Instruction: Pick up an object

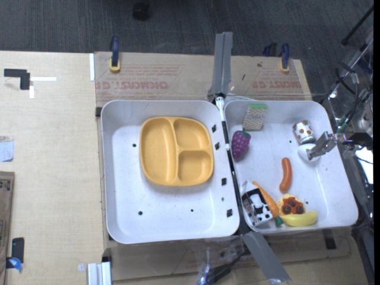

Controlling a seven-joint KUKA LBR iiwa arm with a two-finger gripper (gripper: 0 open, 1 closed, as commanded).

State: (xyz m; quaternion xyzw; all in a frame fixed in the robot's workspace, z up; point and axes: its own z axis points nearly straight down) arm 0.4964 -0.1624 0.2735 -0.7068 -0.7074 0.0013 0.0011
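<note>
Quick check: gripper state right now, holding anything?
Gripper: cannot be told whether open or closed; it sits at the right bin's right side, nothing seen held.

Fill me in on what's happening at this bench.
A robot arm reaches in from the right over the right bin, its gripper low near that bin's right wall, beside a small can. Nothing is visibly between its fingers. Also in that bin lie a bunch of grapes, a sausage, a carrot, a banana, a sponge and a few small items. The left bin holds a yellow divided plate. No pick has been made yet.
</note>
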